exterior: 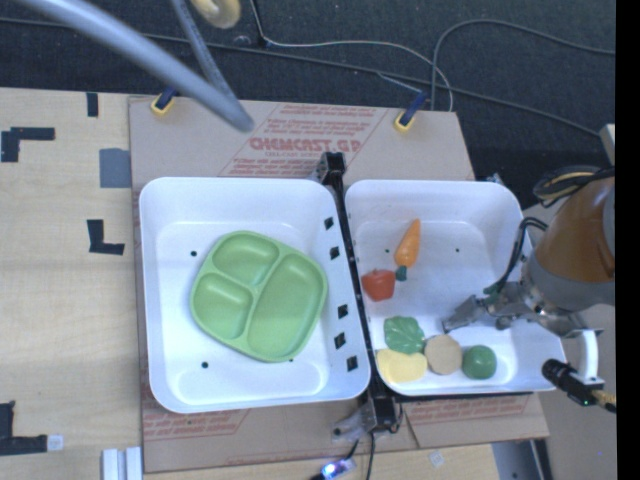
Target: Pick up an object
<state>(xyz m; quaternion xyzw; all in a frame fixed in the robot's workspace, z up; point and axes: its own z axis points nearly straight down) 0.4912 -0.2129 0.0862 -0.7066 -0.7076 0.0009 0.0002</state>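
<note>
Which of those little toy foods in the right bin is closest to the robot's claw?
The round beige piece in the cluster at the near edge, just below the gripper. The green ball sits beside it; the carrot and red piece lie farther off.

Lab: cabled bench (60, 298), robot bins (160, 268)

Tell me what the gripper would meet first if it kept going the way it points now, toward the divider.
The gripper points left across the right bin. Bare bin floor comes first; further along that line lies the red piece, probably the first object met. The tan ball sits just below the line. Height is unclear.
</note>
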